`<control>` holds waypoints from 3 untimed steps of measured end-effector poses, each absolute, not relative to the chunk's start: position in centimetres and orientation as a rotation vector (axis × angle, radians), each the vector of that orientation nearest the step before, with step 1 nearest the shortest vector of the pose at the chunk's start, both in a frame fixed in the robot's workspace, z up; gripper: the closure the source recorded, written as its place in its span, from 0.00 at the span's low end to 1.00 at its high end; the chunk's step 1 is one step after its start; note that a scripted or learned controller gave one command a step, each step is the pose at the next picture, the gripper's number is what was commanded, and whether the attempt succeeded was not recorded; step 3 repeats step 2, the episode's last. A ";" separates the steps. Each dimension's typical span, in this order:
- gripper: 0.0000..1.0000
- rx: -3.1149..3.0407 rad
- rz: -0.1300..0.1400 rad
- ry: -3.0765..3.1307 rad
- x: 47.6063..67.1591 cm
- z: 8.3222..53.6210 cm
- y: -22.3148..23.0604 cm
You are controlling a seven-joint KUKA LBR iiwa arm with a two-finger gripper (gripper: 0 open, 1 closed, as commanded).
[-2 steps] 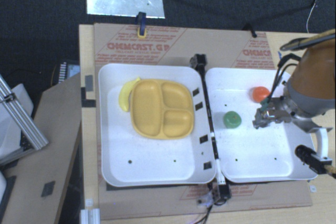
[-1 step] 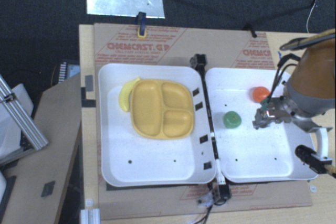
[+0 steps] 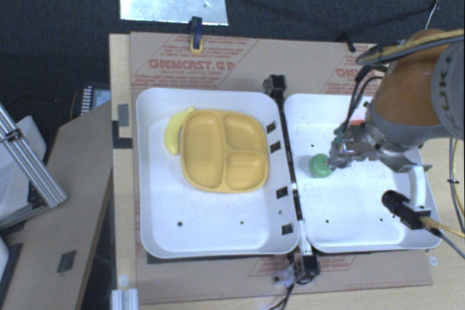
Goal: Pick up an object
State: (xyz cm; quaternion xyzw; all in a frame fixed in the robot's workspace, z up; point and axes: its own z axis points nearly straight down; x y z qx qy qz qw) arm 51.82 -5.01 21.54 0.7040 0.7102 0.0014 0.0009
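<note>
In the right bin [image 3: 363, 229], I see the gripper [image 3: 336, 156] low beside a green ball [image 3: 320, 165] at its eight o'clock; its grip I cannot tell. A yellow tray [image 3: 221, 150] fills the left bin [image 3: 211, 229].

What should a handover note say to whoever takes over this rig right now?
Claw: low in the right bin, right beside the green ball; whether it grips the ball cannot be told.
Things: the green ball lies on the right bin's floor near its left wall. The yellow divided tray sits in the left bin, a banana tucked under its left edge.
Done: approach to the ball.
Left: confirm a grasp, then lift.
</note>
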 end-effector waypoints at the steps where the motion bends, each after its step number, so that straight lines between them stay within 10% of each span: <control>1: 1.00 2.209 0.005 2.233 52.7 22.0 0.9; 3: 1.00 2.209 0.006 2.232 55.3 22.0 6.6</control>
